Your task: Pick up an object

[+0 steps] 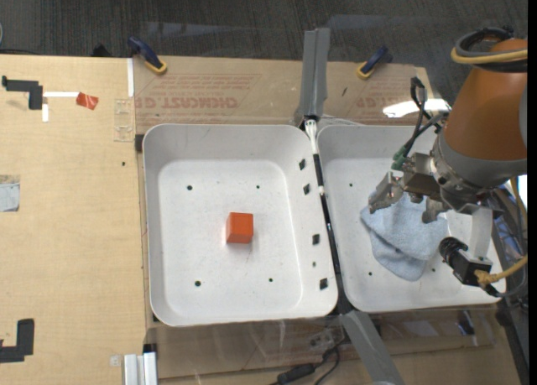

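The gripper [409, 193] is found low over the right bin [352, 291], directly above a crumpled pale blue cloth [401, 236] that lies in that bin's middle and right part. The cloth's upper edge is seen to meet the underside of the gripper, but whether it is pinched or merely touched cannot be told, and the state of the fingers cannot be told either, the wrist and cabling standing in the way. An orange block [240, 228] is noted alone near the middle of the left bin [159, 207], well apart from the arm. The step in hand is judged to be the grasp attempt on the cloth. For the next move, a firm closure on a fold is called for, followed by a straight lift; a slack hold would likely be lost as the fabric sags.
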Robot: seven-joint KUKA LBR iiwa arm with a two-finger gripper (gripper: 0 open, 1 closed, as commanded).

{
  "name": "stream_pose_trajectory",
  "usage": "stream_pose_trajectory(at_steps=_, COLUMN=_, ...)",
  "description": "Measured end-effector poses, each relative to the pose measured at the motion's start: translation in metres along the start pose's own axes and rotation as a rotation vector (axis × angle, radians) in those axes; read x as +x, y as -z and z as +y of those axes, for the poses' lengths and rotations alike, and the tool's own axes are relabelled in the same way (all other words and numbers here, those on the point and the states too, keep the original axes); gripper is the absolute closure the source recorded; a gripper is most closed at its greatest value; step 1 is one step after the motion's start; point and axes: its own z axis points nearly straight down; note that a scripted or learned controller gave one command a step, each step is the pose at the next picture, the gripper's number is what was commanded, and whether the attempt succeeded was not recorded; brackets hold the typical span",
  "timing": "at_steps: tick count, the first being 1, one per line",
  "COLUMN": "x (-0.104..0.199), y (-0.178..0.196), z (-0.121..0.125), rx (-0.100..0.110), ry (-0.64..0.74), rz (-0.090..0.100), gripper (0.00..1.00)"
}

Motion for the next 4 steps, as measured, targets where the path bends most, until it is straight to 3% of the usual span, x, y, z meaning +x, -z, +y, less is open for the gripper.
stream_pose_trajectory(at_steps=1, x=0.037, y=-0.046, z=-0.022, rx=0.001, ry=-0.161, rz=0.0, gripper=0.0)
stream_pose_trajectory(at_steps=2, x=-0.003, y=-0.064, z=0.004, rx=0.001, ry=-0.404, rz=-0.001, gripper=0.0)
stream_pose_trajectory(at_steps=3, x=-0.055, y=-0.147, z=-0.002, rx=0.003, ry=-0.187, rz=0.001, gripper=0.0)
stream_pose_trajectory(at_steps=4, x=-0.056, y=-0.139, z=-0.003, rx=0.005, ry=-0.191, rz=0.001, gripper=1.0)
